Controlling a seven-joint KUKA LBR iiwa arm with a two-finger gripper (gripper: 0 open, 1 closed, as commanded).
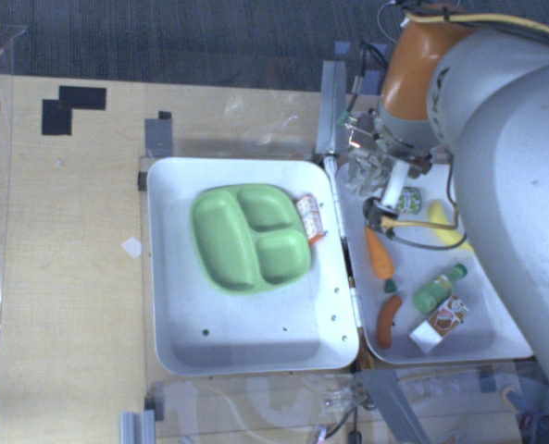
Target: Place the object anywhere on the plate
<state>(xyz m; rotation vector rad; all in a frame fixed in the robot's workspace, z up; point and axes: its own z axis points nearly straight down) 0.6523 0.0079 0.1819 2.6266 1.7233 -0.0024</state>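
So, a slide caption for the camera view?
Robot hand over the right bin; green plate lies in the left bin.

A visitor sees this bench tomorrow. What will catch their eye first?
The bright green divided plate in the left bin stands out most, with a small red-and-white packet at its right edge. Next is the big grey arm with its orange band, reaching over the right bin, where a carrot, a green bottle and a sausage lie.

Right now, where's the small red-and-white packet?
Camera view: the small red-and-white packet lies in the left white bin, at the right rim of the green divided plastic plate, near the bins' shared wall.
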